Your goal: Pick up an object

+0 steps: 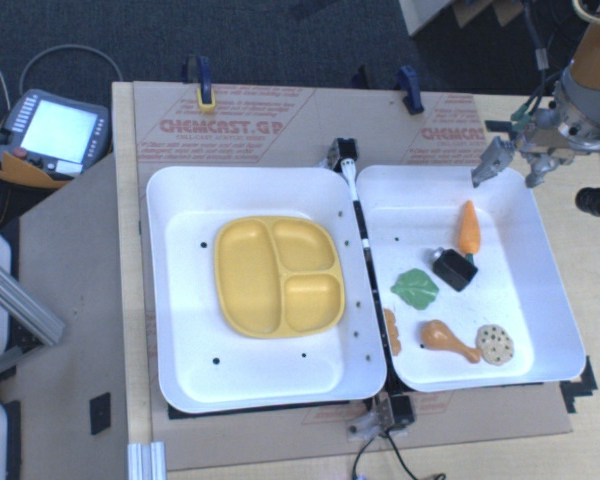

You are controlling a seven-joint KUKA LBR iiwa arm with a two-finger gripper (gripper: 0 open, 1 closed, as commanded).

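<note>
Five small items sit in the right bin (555, 298); carrot (468, 227) is closest to gripper (512, 164), which hovers over bin's far edge, fingers apart, nothing btwn them. Best approach imo: center over carrot, align fingers across its narrow width, descend straight, avoid black block (453, 268) just below it.

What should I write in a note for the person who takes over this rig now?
Pincer: open, holding nothing, above the far edge of the right bin.
Right bin holds: carrot, black block touching the carrot's near end, green leaf, chicken drumstick, cookie, and a small orange piece at the left wall.
Left bin holds a yellow divided plate.
Done: nothing picked up yet.
Left: lower the pincer onto one object, probably the carrot since it is nearest, grip it and lift.
</note>
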